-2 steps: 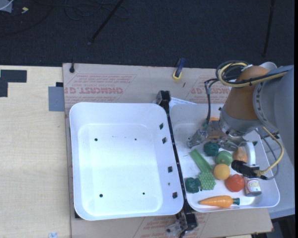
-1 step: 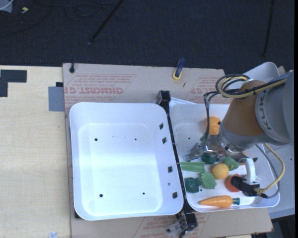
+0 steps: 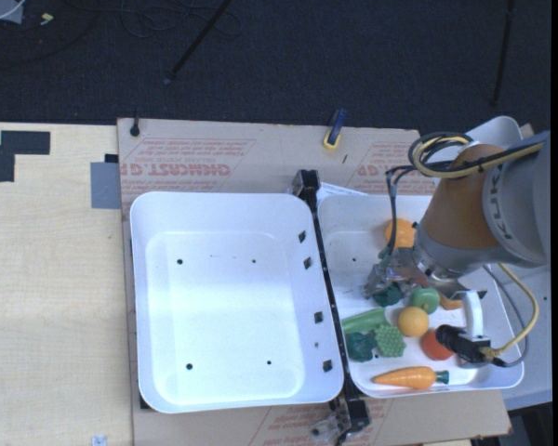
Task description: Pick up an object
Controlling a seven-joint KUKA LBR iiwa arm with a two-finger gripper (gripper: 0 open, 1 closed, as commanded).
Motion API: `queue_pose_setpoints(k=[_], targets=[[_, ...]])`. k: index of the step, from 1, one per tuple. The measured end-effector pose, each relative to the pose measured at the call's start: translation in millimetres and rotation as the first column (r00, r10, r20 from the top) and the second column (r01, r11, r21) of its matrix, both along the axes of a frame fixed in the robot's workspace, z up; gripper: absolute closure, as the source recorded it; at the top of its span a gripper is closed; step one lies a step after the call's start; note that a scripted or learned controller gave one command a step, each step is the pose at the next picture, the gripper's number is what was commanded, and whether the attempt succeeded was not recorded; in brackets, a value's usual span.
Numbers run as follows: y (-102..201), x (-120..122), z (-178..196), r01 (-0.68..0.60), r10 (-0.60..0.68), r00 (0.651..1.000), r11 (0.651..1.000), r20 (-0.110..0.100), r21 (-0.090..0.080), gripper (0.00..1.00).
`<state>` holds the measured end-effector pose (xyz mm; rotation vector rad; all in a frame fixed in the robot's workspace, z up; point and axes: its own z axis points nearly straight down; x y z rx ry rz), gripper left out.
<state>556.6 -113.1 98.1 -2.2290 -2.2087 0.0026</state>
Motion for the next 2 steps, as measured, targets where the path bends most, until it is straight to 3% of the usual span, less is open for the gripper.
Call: queue_pose_setpoints(k=[1,2], targets=[[64,56,95,-0.016,0.016,1.000,1.000,0.012,-0.001,1.00],[137,87,89,-0.016,0.016,1.000,1.000,0.003,0.001,1.00]])
